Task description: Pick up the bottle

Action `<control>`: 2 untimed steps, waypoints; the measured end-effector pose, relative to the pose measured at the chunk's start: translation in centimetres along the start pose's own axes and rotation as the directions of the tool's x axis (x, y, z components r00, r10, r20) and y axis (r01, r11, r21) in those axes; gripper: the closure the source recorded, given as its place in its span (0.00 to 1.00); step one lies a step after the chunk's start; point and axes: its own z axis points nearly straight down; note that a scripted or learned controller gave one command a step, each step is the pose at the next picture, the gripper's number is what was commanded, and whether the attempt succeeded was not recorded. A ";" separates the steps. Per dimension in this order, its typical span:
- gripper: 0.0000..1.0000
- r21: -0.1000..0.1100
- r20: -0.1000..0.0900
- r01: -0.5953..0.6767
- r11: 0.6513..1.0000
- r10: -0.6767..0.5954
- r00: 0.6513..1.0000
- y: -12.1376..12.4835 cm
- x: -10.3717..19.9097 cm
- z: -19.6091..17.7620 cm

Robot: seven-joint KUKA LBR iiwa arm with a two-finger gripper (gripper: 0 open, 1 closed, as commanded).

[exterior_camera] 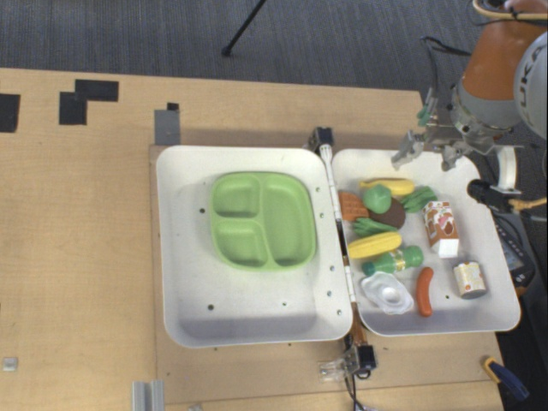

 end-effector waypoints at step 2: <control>1.00 -0.017 0.006 0.151 0.988 -0.151 0.989 -1.6 3.5 9.3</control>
